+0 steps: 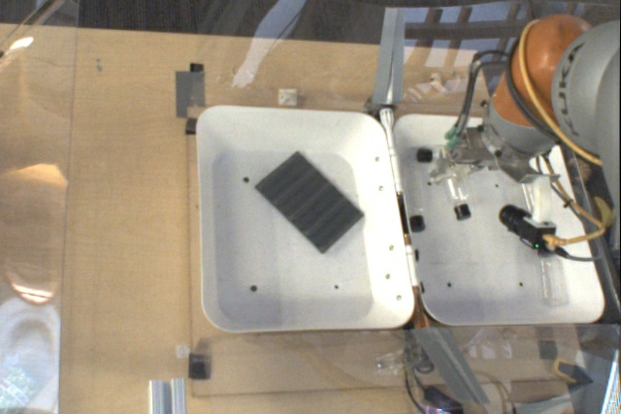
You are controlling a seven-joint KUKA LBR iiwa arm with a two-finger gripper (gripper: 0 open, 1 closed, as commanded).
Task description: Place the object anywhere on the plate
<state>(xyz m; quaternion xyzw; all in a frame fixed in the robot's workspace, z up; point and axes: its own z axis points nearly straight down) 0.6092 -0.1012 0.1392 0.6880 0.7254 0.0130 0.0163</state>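
Observation:
A dark grey ribbed square plate [309, 201] lies turned at an angle in the middle of the left bin [218, 238]. My gripper [456, 191] hangs low over the upper left part of the right bin [485, 301], well to the right of the plate and across the divider between the bins. A small black piece [424, 154] lies just left of the gripper, and another small black piece [416, 222] lies lower, near the bin's left wall. Nothing can be made out in the gripper's hold.
The grey arm with its orange band [543, 63] covers the right bin's upper right corner. A black connector with a yellow cable [524, 226] hangs to the gripper's right. A clear narrow thing [548, 281] lies near the right bin's lower right. Metal brackets [388, 63] stand behind the bins.

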